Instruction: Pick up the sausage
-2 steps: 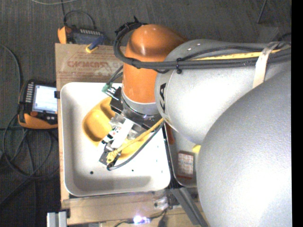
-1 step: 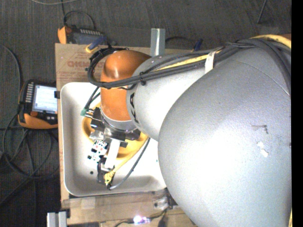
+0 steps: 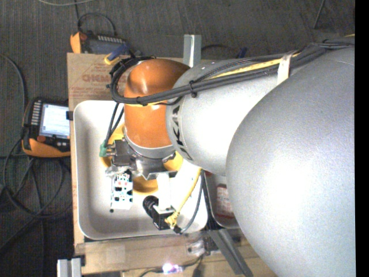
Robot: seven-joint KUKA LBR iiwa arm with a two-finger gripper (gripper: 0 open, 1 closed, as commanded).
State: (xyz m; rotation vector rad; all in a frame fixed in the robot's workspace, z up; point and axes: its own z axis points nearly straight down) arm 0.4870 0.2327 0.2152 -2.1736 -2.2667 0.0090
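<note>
Sausage pick: tool [image 3: 122, 196] low in left white bin [image 3: 81, 154], centre-left of frame, beneath orange wrist band [image 3: 147, 114]; grip state unreadable

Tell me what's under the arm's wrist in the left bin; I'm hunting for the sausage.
Beneath the orange band, yellow patches peek out over the left bin floor. The arm covers whatever else lies there, so no sausage can be made out.

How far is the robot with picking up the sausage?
Done: the arm has reached over the left bin. In hand: its wrist hangs low above the bin floor, hiding whatever lies under it. Left: no sausage can be seen between the fingers or lifted, so the grasp and the lift cannot be confirmed.
</note>
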